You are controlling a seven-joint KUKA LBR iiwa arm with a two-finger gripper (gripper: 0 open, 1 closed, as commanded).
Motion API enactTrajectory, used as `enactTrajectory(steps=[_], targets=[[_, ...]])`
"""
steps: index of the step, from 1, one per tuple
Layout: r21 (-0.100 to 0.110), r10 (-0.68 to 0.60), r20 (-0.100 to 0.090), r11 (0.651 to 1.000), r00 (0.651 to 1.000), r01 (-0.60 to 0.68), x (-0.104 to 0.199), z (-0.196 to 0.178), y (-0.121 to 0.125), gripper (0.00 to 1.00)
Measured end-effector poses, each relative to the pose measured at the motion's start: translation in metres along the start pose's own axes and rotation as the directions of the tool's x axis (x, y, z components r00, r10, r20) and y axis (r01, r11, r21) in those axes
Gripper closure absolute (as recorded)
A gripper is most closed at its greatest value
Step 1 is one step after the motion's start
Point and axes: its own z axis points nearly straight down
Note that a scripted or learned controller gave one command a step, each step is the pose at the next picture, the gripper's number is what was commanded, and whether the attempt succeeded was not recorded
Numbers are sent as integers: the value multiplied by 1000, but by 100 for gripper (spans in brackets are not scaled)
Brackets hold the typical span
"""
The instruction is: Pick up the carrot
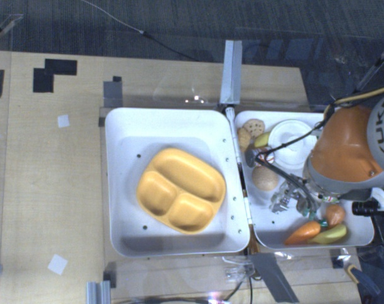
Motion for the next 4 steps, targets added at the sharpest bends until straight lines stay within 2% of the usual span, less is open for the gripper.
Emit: enactTrajectory(steps=[1,3,4], targets=[[0,0,-1,1000,1000,0,0,0,0,0],[0,0,-1,1000,1000,0,0,0,0,0],[6,367,-6,930,930,-367,4,-21,1,0]])
